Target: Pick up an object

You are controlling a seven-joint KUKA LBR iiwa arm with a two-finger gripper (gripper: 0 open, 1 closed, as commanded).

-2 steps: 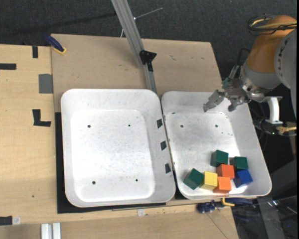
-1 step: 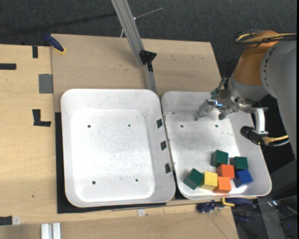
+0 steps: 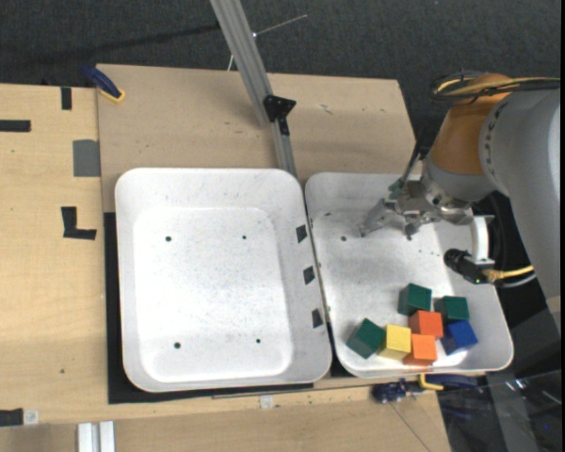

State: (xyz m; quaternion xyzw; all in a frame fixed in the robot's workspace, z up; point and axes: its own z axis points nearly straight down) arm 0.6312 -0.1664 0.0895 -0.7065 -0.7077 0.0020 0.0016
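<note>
The gripper (image 3: 388, 224) hangs over the far part of the right bin (image 3: 358, 281), and its fingers look spread apart with nothing between them, though at this size and slant that reading is only probable. What the coming move turns on is that every candidate lies on the near side of the claw, toward the bin's front corner and a little toward the arm's own side, well apart from the fingertips. Closest to the claw in that huddle is the dark green block (image 3: 415, 298); just past it sit a second green block (image 3: 452, 307), an orange block (image 3: 427, 325) and the blue block (image 3: 460, 335), with a yellow block (image 3: 397, 338) and another green block (image 3: 365, 337) at the front. The cubes are squat, with no long axis to line up on. The arm (image 3: 508, 149) reaches in from the right with the wrist bent down over the bin floor.
</note>
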